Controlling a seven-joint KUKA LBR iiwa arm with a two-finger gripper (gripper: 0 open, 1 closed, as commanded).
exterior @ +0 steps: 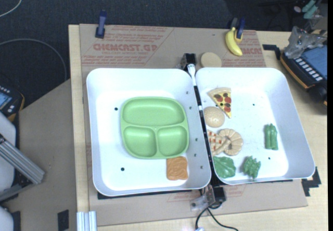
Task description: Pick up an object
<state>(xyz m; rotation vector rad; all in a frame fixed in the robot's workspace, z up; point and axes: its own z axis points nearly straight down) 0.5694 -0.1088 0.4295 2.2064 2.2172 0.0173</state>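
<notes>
Toy food crowds the right bin's (291,94) nine o'clock wall: pizza slice (221,99), egg (214,116), waffle (225,141); I fear a grab nudging neighbours or striking the rim. Green tray (154,127) fills the left bin (99,120), nugget (177,168) at five o'clock. Gripper state: I cannot tell

Pizza slice (221,99), egg (213,116), waffle (225,141) and green pieces (270,137) were spread flat in the right bin (291,100); an orange piece (177,168) was laid beside the green tray (154,126).
</notes>
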